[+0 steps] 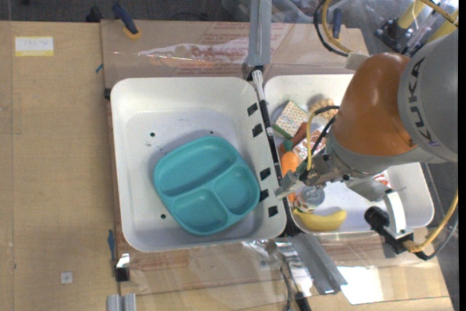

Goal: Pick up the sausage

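- Wooden bench (51,156) carries two white bins; the teal tray (206,184) sits well left of the gripper (300,186).
- Gripper's down in the right bin (415,204), its state hidden by the arm.
- Sausage? Can't pick it out; banana (320,218) and orange piece (289,160) crowd close, so a wrong grab looks likely.

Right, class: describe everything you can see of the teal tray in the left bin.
The teal tray is a rounded, shallow, smooth plate, plastic by the look of it, split by raised ridges into three compartments: one long one along its upper left side and two smaller ones below. It lies flat and face up, turned at a slant, on the floor of the left white bin, towards that bin's lower right. Nothing lies in its compartments. Its right edge sits close to the divider between the bins.
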Action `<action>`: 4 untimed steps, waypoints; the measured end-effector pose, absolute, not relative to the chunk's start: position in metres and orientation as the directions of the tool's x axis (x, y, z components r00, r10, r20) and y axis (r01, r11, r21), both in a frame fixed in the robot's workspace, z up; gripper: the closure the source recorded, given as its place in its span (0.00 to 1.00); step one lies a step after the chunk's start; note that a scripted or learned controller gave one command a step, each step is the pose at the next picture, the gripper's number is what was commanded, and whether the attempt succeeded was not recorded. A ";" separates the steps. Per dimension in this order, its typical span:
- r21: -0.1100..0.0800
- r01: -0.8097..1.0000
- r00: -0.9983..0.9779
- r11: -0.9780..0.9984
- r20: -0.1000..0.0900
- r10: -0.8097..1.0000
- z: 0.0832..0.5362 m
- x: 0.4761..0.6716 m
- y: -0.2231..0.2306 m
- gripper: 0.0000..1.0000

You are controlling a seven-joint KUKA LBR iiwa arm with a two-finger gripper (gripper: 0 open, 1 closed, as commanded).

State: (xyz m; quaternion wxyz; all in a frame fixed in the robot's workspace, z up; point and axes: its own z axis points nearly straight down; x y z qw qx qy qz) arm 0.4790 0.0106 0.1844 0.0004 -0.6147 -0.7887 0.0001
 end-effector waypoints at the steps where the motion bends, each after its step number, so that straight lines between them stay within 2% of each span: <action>1: -0.001 0.970 -0.244 0.244 0.001 0.970 0.184 0.479 0.011 0.00; 4: -0.001 0.970 -0.244 0.244 0.000 0.970 0.184 0.479 0.011 0.00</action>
